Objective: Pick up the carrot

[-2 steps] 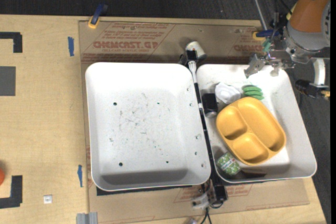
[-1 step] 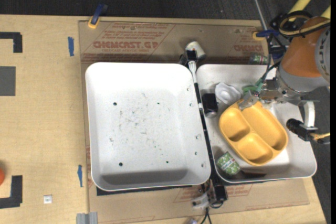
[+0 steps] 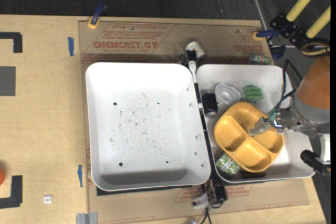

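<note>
Two white bins sit side by side on a wooden surface (image 3: 42, 128), on a brown sheet of cardboard (image 3: 136, 39). At far left, black tape marks lie on the wood, and a small orange-red shape (image 3: 1, 177) touches the picture's left edge, too cut off to identify.

The left bin (image 3: 100, 113) shows a bare white floor with a few dark specks.

The right bin (image 3: 278, 77) is crowded. A black block (image 3: 209, 103) lies against its left wall. Beside that sits a clear plastic cup (image 3: 227, 94), then a green ridged item (image 3: 253, 93) toward the back. A yellow divided dish (image 3: 245, 136) fills the middle, tilted, and a green and white patterned thing (image 3: 228, 164) peeks from under its near edge.

No carrot can be made out; judging by the clutter, it may be hidden under the dish, but that cannot be told.

The arm reaches in from the right, its orange band at the picture's edge. The hand (image 3: 261, 127) sits over the dish's right compartment, at or near its rim. Whether it is spread or pressed together cannot be told.

Risk: from this spot, a closing hand would likely catch the dish wall instead of the carrot, lifting or tipping the dish and shoving its neighbours about. A grasp made with the target unseen may well come up with nothing.

Red print on the cardboard reads roughly "CHEMCAST GP"; the smaller lines are too faint to read.
</note>
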Controlling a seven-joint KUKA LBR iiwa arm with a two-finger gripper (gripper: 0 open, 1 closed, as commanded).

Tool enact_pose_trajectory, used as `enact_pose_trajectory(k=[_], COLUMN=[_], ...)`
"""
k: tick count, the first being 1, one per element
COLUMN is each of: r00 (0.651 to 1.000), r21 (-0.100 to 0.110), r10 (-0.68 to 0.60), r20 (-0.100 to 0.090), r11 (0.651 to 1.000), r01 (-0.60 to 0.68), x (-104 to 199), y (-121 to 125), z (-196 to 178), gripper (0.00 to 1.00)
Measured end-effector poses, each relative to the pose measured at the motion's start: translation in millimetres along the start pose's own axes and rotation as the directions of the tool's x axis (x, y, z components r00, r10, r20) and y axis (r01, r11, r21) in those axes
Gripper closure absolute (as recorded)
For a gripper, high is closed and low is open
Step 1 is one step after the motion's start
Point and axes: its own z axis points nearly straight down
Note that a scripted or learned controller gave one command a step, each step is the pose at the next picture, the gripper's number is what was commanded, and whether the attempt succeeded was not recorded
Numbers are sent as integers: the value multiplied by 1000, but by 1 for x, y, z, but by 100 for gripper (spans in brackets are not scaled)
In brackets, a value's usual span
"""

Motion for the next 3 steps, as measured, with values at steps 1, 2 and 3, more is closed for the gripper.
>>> enact_pose_trajectory(k=[1,2,3], r00=[1000,1000,1000], r21=[-7,-8,-8], r10=[11,11,11], r20=[-1,-2,-2], r11=[1000,1000,1000], r01=[-11,-11,-11], x=[30,31,31], y=[43,44,44], z=[30,20,20], gripper=[0,100,0])
